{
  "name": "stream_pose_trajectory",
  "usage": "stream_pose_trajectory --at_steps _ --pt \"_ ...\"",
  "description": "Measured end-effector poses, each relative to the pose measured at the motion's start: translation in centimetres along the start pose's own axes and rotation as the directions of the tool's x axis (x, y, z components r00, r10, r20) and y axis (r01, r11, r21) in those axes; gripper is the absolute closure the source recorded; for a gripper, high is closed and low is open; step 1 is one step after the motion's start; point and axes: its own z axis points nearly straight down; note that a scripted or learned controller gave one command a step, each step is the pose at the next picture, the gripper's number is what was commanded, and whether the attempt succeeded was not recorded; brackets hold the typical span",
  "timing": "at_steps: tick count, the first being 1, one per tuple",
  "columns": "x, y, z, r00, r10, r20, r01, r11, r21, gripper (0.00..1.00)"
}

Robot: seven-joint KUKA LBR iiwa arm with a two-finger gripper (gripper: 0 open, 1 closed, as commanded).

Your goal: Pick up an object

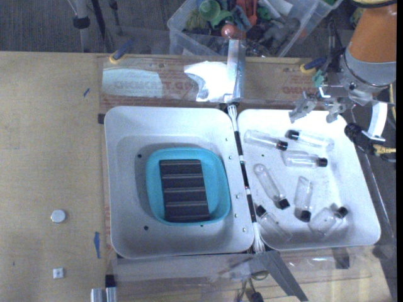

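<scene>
From the camera view, the hand (318, 107) hung over the far edge of the right bin (368, 228), fingers spread and holding nothing. The clear vials (269, 184) lay scattered on that bin's floor below it. By my judgement, the pick remained undone.

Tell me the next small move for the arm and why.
Probably lower the gripper toward the nearest clear vial just below it in the right bin. The gripper hangs above the bin's top edge with nothing between its fingers, and the vials all lie loose on the bin floor, so a short descent over one looks like the natural step.
</scene>
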Motion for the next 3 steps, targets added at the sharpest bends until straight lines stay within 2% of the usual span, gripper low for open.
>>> stream_pose_trajectory --at_steps 1,2,3 --pt "1.1 -2.7 14.4 1.0 -0.002 0.007 0.002 0.999 -0.034 0.0" --pt "1.9 -8.9 16.7 0.998 0.059 0.0 -0.059 0.998 -0.008 0.0" --pt "-4.5 -3.6 16.7 0.997 0.075 0.003 -0.075 0.997 -0.008 0.0"
